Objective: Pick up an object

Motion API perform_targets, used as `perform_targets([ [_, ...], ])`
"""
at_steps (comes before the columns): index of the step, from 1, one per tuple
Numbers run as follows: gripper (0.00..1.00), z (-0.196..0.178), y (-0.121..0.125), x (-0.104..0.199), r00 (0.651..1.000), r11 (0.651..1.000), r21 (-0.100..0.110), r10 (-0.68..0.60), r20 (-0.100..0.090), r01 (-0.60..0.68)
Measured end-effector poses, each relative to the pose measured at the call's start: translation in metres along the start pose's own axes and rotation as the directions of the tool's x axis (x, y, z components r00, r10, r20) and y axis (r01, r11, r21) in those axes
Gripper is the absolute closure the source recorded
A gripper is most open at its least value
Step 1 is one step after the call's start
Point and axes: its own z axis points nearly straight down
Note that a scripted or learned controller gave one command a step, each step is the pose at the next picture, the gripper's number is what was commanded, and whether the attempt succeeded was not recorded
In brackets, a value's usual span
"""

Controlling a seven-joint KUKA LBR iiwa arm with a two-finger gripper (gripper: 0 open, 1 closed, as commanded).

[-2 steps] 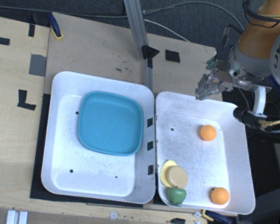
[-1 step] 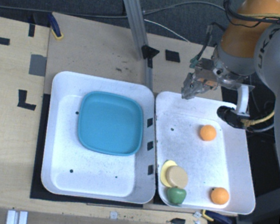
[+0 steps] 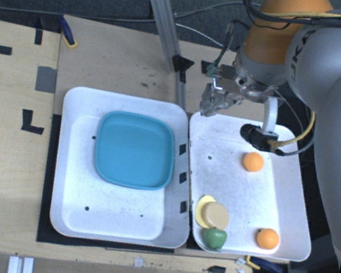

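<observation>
Green ball (image 3: 213, 238) is sitting at right bin's (image 3: 288, 204) near edge. Gripper (image 3: 214, 102) is hovering over its far-left corner; jaw state unclear.

An orange ball (image 3: 253, 162) lies in the upper middle of the right bin (image 3: 220, 147), alone on the white floor. A second orange ball (image 3: 267, 238) sits near that bin's lower right corner. At the lower left corner a tan disc (image 3: 215, 216) overlaps a yellow piece (image 3: 203, 207), with a green fruit (image 3: 213, 238) touching just below them.
</observation>
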Motion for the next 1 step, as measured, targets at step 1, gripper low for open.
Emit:
perform_targets([
  [1, 1.0, 0.0191, -0.0018, 0.0524, 1.0, 1.0, 0.001, 0.0, 0.001, 0.0],
])
